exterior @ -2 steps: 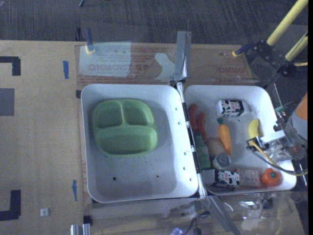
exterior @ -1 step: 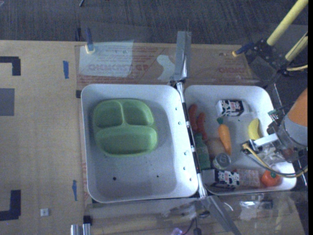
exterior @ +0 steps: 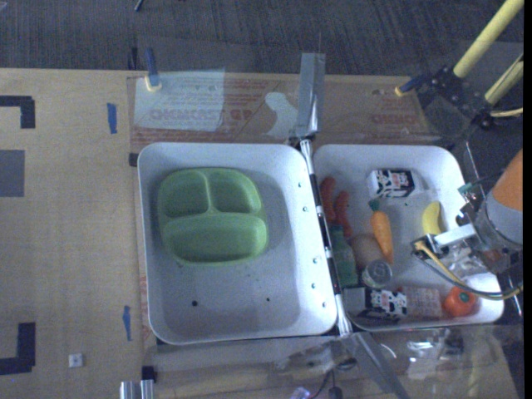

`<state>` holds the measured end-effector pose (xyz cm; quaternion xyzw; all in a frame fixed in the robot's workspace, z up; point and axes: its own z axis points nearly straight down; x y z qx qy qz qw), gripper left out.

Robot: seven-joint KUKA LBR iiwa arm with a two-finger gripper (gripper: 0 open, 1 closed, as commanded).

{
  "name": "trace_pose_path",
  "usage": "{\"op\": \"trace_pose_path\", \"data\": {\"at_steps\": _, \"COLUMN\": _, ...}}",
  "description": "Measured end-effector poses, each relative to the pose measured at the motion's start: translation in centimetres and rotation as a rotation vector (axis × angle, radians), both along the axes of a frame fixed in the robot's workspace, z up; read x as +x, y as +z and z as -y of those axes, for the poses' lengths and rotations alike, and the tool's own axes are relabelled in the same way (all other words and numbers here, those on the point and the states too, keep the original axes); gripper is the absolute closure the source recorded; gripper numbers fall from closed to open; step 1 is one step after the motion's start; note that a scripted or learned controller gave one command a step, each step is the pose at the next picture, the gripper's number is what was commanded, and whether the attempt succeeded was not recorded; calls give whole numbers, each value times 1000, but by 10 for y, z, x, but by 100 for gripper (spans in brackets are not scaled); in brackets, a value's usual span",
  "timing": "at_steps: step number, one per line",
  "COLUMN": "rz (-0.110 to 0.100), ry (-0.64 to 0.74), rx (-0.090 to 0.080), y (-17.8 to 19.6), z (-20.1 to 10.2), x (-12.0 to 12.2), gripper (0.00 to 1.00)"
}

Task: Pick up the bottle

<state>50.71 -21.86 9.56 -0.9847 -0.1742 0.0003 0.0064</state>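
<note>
The bottle [exterior: 342,258] is green and lies lengthwise against the left wall of the right bin [exterior: 445,158], just below two red pieces [exterior: 334,199]. My gripper [exterior: 453,258] hangs over the right side of that bin, between a banana [exterior: 431,219] and an orange-red tomato [exterior: 460,302]. It is well to the right of the bottle, with a carrot [exterior: 381,233] and a can [exterior: 376,273] lying between them. Nothing from the bin shows in its grasp.
The right bin also holds a cow-print carton [exterior: 391,183] at the back, a second one [exterior: 386,302] at the front, a pink box [exterior: 425,299] and a brown lump [exterior: 363,246]. A green divided plate [exterior: 213,214] lies in the left bin [exterior: 158,306].
</note>
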Motion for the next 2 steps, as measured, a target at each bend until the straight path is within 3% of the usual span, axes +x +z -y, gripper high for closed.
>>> {"op": "trace_pose_path", "data": {"at_steps": 1, "rz": -1, "ry": 0, "rx": 1, "y": 9, "z": 0, "x": 0, "gripper": 100}}
{"op": "trace_pose_path", "data": {"at_steps": 2, "rz": 6, "ry": -144, "rx": -6, "y": -9, "z": 2, "x": -25, "gripper": 100}}
